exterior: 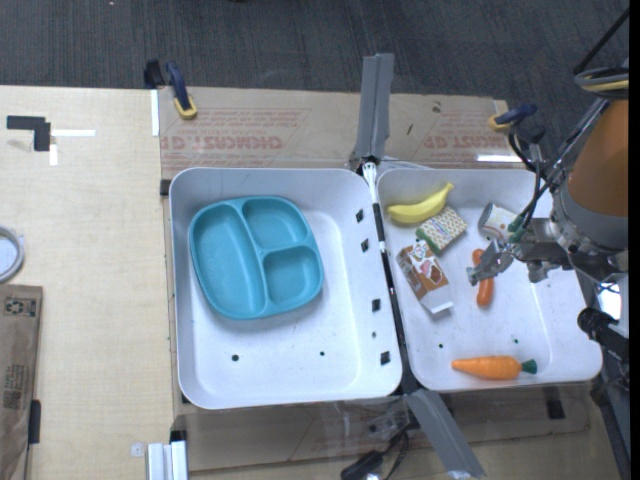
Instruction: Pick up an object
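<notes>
- Camera view, landmark = right white shallow plastic bin [560, 368]. Two-finger gripper [492, 264] sits low over this bin's middle, at the end of the grey arm reaching in from the bin's right side.
- Small orange carrot-shaped toy [485, 290] lies directly under the gripper, near bin centre. Contact between them unclear; jaw state: cannot tell at this resolution.
- Other candidates in the bin: curved yellow plastic banana [419, 205] at the far-left corner, small checkered snack packet [442, 230] just beside it, brown-and-white printed carton [425, 276] left of centre, larger orange carrot toy with green tip [490, 368] along the near wall.
- Left of the bin: second white bin holding a blue three-compartment plastic tray [257, 258].
- Risk, judged: small toy is narrow and rounded; an off-centre close could squirt it sideways, giving an empty lift.
- Risk, judged: carton lies near; a drifting descent could nudge it or clip it instead.
</notes>
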Motion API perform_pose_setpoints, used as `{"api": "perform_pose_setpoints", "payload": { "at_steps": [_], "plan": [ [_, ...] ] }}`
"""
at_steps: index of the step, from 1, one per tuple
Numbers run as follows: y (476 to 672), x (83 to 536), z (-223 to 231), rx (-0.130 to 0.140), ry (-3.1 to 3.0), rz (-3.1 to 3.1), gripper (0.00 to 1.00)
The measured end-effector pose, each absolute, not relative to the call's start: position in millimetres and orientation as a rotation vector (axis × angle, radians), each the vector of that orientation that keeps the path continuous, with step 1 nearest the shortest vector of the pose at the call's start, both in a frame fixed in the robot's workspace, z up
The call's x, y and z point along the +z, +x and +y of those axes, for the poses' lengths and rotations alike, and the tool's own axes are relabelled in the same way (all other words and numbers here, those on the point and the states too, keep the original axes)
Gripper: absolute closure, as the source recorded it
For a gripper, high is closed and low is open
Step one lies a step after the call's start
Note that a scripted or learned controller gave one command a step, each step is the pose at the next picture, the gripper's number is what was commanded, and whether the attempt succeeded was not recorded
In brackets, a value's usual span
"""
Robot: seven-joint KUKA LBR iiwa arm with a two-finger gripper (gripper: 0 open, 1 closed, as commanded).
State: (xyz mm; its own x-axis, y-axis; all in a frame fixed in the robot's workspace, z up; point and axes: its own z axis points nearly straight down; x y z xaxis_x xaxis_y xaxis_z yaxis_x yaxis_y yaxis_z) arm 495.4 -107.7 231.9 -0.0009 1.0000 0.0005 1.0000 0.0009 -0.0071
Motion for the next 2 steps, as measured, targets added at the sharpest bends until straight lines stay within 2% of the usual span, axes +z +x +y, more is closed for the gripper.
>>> {"api": "perform_pose_setpoints", "payload": {
  "at_steps": [1, 2],
  "plan": [
    [515.4, 90.4, -131.6, 0.003, -2.150, -2.286, 0.00],
    [514.9, 96.5, -132.9, 0.007, -2.152, -2.279, 1.00]
  ]
}}
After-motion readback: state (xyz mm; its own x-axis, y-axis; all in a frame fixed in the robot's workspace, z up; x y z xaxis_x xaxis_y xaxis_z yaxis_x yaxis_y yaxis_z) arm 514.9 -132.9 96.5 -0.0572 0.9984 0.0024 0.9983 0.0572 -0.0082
